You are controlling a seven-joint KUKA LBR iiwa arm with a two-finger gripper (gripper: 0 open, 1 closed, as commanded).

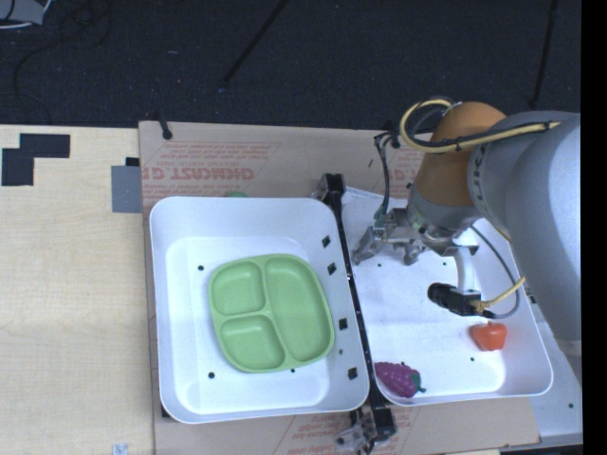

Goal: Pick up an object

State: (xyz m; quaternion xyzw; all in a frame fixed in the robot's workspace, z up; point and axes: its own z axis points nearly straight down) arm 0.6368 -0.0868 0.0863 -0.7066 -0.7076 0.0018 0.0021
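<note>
My gripper (387,253) hangs over the upper left part of the right bin (531,387), close to the divider between the bins. Its fingers (363,250) stand spread apart, open, with only bare white floor between them. A purple bunch of grapes (398,378) lies in the right bin's near left corner, well below the gripper. Toward that bin's right side sits a small orange-red piece (488,335). A green three-compartment plate (270,312) lies flat in the middle of the left bin (175,254).
The grey arm with its orange band (460,159) covers the right bin's upper right part. A black cable plug (453,299) hangs above the bin floor beside the orange-red piece. Black clamps (332,190) run along the divider. Brown cardboard lies under both bins.
</note>
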